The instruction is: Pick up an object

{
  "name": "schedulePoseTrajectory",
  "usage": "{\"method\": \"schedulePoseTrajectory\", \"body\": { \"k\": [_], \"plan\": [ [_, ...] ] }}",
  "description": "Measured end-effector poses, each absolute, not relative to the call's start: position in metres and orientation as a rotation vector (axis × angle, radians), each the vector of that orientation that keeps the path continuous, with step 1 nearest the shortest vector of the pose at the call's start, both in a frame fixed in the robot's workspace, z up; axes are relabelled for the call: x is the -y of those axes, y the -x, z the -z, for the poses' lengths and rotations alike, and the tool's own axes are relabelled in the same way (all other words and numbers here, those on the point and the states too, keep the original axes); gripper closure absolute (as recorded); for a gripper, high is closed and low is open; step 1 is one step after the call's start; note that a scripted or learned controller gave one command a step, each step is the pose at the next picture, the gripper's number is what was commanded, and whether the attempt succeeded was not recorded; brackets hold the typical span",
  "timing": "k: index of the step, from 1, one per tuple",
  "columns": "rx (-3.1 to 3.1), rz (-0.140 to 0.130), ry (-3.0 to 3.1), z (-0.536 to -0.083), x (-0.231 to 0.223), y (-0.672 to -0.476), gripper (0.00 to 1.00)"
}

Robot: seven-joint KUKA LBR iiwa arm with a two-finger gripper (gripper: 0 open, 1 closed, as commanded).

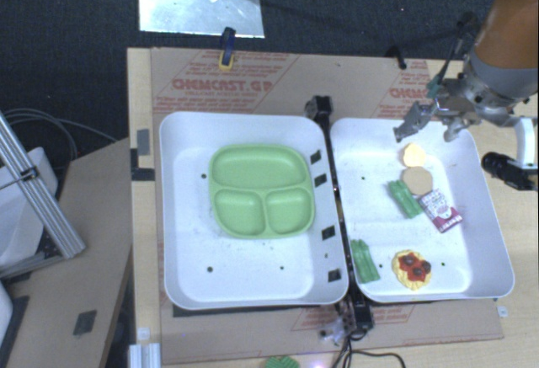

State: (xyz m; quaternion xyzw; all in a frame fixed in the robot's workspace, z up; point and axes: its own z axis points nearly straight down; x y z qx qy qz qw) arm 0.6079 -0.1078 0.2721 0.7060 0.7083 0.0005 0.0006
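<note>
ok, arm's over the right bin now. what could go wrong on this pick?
1. The yellow piece, tan disc, green stick and red packet sit crowded together, so the gripper may catch two or shove a neighbour.
2. The gripper hangs near the right bin's far wall; a descent there could clip the rim.
3. The items look flat and may slip out.
</note>
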Motion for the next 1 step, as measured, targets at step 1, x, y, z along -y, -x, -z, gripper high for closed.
{"method": "schedulePoseTrajectory", "body": {
  "k": [1],
  "plan": [
    [-2.230,-0.019,-2.198,-0.3941,0.0037,-0.6181,0.00]
  ]
}}
